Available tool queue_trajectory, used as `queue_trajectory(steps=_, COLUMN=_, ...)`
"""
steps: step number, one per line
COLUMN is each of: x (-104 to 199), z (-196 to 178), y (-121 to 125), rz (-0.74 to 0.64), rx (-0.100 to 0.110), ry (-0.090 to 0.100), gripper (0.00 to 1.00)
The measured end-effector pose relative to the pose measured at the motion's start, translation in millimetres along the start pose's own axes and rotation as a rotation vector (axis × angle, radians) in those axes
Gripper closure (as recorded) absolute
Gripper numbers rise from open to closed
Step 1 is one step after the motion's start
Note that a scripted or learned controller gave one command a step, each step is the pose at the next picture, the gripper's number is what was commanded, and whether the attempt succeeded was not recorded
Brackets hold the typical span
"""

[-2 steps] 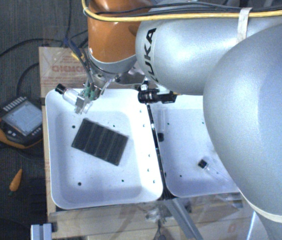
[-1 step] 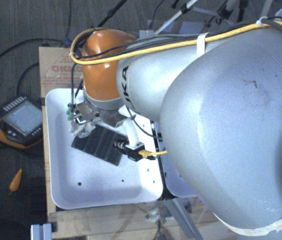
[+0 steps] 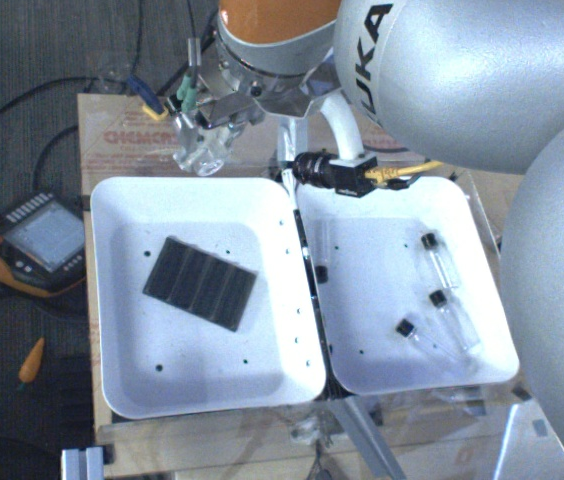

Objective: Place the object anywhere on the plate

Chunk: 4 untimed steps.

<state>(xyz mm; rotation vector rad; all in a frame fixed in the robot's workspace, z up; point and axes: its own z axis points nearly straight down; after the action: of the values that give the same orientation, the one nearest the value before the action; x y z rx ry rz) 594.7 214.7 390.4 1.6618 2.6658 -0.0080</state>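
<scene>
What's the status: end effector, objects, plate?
End effector above the bench behind the left bin, nothing seen between its fingers. Dark ridged plate in the left bin. Three clear vials in the right bin, untouched.

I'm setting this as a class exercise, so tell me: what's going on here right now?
A grey KUKA arm reaches in from the right, its claw raised above the far edge of the left bin. A dark ribbed plate lies flat in that bin. Three small clear vials with black caps lie in the right bin. Nothing sits on the plate yet.
</scene>
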Motion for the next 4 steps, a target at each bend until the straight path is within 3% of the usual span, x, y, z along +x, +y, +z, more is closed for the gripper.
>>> queue_trajectory(steps=1, x=13.8, z=75.6, y=-9.4, rz=-0.09, rx=0.001, ry=0.001, gripper=1.0)
queue_trajectory(steps=2, x=9.9, z=188.6, y=3.3, rz=-0.162, rx=0.002, ry=0.003, gripper=1.0)
queue_trajectory(steps=3, x=29.8, z=103.0, y=-31.7, rz=-0.632, rx=-0.002, ry=0.002, gripper=1.0)
queue_trajectory(steps=4, x=50.9, z=132.3, y=-59.3, rz=-0.371, rx=0.001, ry=0.004, gripper=1.0)
